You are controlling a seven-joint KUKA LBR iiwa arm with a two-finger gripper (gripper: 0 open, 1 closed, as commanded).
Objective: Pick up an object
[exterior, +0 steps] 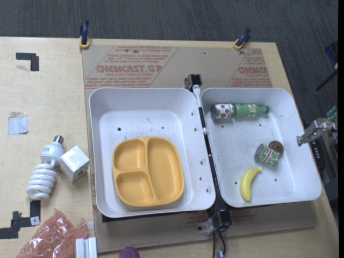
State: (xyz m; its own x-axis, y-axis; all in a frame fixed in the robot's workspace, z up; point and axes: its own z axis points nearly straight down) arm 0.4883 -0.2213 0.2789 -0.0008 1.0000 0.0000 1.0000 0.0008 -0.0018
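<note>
Gripper [317, 133] sits at the right bin's [301, 190] right rim; its grip state seems impossible to tell. Inside lie a bottle [242, 110], can [268, 153] and banana [248, 183].

At the right edge of the frame, about midway down, a small part of the robot's gripper [317, 130] juts in from the side. Metallic pieces point left, with a dark body just behind and below them. It is too small and too cropped to tell how the gripper is set.
</note>
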